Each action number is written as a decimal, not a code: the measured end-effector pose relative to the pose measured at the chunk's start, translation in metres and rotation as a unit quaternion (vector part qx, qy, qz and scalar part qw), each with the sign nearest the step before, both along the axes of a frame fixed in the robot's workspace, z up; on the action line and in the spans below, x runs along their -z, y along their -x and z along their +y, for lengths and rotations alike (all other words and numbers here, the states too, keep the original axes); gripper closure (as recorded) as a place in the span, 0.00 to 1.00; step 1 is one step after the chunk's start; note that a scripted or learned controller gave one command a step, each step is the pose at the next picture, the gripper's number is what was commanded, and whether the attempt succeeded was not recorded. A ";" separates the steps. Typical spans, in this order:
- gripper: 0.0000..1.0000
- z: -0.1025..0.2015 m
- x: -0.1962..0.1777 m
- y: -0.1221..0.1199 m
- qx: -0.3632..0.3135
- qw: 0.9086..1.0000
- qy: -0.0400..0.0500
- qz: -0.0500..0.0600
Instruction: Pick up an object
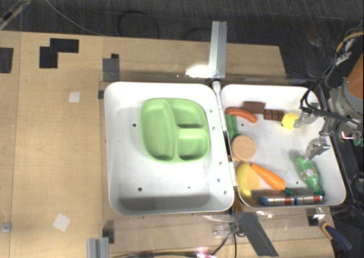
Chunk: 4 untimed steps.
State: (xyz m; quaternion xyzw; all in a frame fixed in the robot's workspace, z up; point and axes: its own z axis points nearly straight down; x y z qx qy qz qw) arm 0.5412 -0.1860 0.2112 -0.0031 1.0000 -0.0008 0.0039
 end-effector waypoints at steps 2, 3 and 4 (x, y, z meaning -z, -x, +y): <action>0.00 0.053 0.120 0.040 -0.137 0.991 0.003 -0.005; 0.00 0.015 0.122 -0.055 -0.189 0.982 0.002 -0.002; 0.00 0.004 0.121 0.007 -0.087 0.996 0.002 -0.003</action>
